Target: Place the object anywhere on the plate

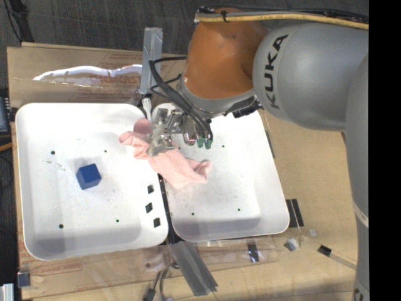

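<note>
The arm (pixel 294 68) reaches in over the right bin (pixel 250 193). Its gripper (pixel 164 137) sits on the pink cloth (pixel 178 165) draped across the divide between bins; its grip cannot be told. A blue cube (pixel 88 175) lies in the left bin (pixel 44 168).

A pink cloth (pixel 177 165), soft and crumpled, lies draped over the seam where the two white bins meet, with one rumpled end reaching into the upper right part of the left bin (pixel 37 187) and the larger bunched part resting in the upper left part of the right bin (pixel 250 199). A small blue cube (pixel 89 175) sits flat on the floor of the left bin, toward that bin's left-centre, well apart from the cloth, with one corner turned toward the camera.
</note>
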